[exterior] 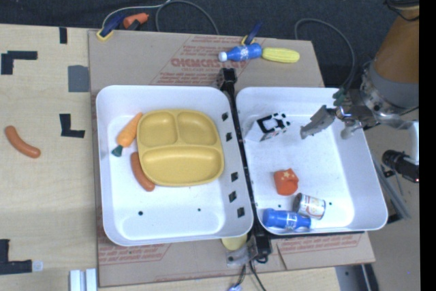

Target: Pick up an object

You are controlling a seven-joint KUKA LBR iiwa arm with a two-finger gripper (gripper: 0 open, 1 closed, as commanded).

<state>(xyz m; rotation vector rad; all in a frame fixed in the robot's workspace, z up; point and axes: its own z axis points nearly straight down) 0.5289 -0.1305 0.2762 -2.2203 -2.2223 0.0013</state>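
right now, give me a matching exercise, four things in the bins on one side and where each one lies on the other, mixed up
Things:
1. yellow tray
2. carrot
3. blue bottle
4. black-and-white toy

Places:
A. right bin, near front wall
B. left bin, middle
C. right bin, upper left part
D. left bin, against the tray's left edge

Pairs: 1-B, 2-D, 3-A, 4-C

We are seeing a red block [286, 180], a small can [310, 205] and a blue bottle [286, 219] lying in the right bin [354, 167].
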